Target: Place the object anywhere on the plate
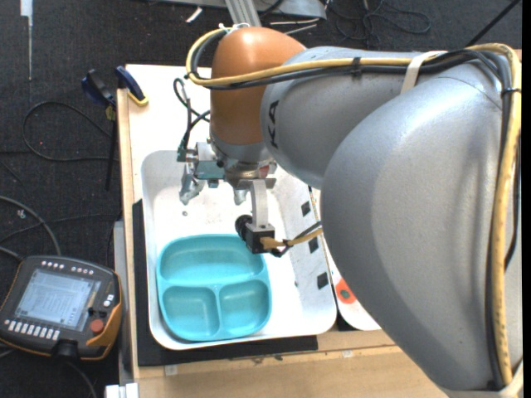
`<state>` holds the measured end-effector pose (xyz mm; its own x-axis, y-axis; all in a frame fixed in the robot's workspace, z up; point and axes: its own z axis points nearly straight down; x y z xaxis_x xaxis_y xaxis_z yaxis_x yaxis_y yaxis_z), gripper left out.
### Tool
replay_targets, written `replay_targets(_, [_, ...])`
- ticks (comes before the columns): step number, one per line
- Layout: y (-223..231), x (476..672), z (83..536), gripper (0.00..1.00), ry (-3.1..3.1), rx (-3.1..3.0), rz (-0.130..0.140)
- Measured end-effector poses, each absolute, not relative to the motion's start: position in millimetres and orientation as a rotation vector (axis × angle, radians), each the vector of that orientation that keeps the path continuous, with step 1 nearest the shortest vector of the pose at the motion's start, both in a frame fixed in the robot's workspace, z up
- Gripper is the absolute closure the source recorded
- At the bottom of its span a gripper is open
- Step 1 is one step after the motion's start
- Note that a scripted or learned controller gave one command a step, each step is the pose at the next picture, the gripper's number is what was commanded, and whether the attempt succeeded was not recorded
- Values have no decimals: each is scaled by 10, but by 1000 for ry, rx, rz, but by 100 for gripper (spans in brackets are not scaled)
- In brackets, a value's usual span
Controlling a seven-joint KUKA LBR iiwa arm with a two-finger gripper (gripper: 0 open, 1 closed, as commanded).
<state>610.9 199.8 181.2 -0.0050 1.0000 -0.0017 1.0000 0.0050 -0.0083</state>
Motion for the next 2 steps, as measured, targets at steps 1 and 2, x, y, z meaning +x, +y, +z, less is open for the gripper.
replay_targets(1, [1989,6127,1966,100,-2228,-2214,2])
replay_targets(2, [1988,6125,1961,0,-2228,-2215,3])
